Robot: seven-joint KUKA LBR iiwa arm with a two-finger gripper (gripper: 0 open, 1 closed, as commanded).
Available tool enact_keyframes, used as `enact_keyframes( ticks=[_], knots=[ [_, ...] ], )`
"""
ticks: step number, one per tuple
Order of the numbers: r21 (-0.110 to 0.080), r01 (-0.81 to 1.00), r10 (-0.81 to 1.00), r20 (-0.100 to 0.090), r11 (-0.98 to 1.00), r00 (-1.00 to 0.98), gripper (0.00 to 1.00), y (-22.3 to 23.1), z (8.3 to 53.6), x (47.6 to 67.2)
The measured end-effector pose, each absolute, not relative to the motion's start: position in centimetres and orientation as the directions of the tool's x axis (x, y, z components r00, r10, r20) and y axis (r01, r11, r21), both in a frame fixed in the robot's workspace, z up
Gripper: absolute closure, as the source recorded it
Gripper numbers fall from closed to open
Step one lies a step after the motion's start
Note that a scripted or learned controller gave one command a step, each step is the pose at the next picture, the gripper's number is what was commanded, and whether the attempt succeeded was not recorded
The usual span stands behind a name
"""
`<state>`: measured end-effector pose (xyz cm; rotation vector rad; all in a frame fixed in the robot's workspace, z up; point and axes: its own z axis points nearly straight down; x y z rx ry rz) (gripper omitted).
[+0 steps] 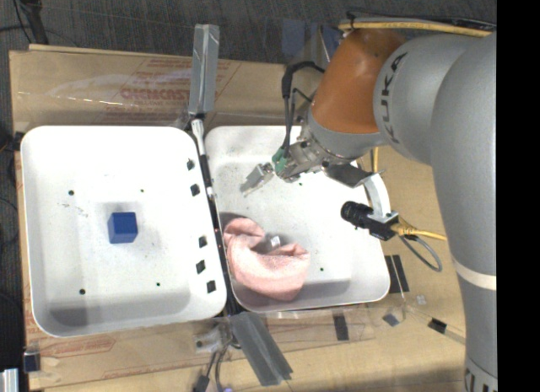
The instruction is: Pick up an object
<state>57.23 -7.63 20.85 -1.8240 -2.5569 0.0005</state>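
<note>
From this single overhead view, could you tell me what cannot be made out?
- Gripper: fingers too small and blurred to judge, camera view.
- Right bin: its far right corner is covered by the arm.
- Pink object: what it is stays unclear; a small grey piece rests on it.
- Blue cube: underside hidden.

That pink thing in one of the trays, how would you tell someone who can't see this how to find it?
Start at the two white bins side by side and take the right bin, the one under the grey and orange arm. Look to its near left corner, hard by the divider between the bins. The pink ring lies there, soft, curled and doughnut-like, unlike the small blue cube in the left bin.
</note>
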Motion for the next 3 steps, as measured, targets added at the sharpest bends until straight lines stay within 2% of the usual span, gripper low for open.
enact_keyframes(
  ticks=[1,2,3],
  knots=[
    [-0.004,0.887,0.887,0.003,0.462,-0.462,0.0,-13.2,9.5,52.1],
    [-0.003,0.877,0.877,0.003,0.48,-0.48,0.0,-12.7,9.1,51.3],
    [-0.002,0.917,0.917,0.0,0.398,-0.398,0.0,-10.6,9.2,52.9]
  ],
)
